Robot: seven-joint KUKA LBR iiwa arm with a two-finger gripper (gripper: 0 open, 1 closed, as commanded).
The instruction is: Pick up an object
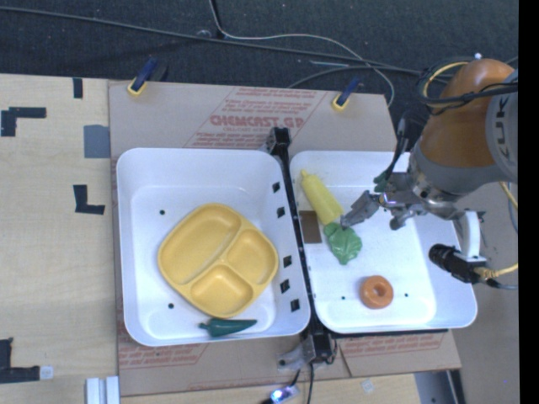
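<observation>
Gripper: fingers spread apart, holding nothing, over the right bin.
Near it: green toy, yellow corn.
Left bin: yellow plate.

A robotics lab: the robot arm works over a cardboard-covered bench held by clamps, with loose cables.

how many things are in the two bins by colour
yellow: 2 (divided plate, corn cob)
green: 2 (pepper, leafy piece)
orange: 1 (ring)
brown: 1 (flat piece)
total: 6
</observation>
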